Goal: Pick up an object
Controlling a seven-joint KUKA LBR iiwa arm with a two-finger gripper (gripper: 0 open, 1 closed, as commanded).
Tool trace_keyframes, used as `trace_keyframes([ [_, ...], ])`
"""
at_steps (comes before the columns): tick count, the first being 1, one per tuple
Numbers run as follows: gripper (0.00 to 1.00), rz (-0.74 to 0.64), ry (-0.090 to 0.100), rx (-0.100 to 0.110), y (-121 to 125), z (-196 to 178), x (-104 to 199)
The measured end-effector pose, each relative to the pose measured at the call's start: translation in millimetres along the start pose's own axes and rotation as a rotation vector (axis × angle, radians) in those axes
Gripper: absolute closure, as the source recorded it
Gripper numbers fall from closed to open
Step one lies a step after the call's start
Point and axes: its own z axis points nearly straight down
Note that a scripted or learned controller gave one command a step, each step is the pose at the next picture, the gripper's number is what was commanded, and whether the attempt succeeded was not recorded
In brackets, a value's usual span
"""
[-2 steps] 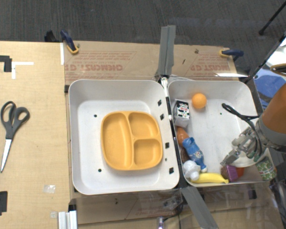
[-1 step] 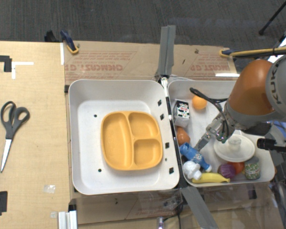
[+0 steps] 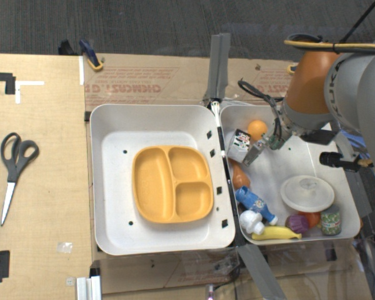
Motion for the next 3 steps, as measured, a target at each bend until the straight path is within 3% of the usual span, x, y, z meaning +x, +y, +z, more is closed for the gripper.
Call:
trace_keyframes([
  [1, 0.0, 0.305, 0.0, -0.001, 25.5, -0.7, -16.8],
  [2, 1.0, 0.3, -0.004, 0.0, 26.3, -10.9, -17.1],
  [3, 1.0, 0.407, 0.001, 0.001, 53.3, -152.5, 7.2],
])
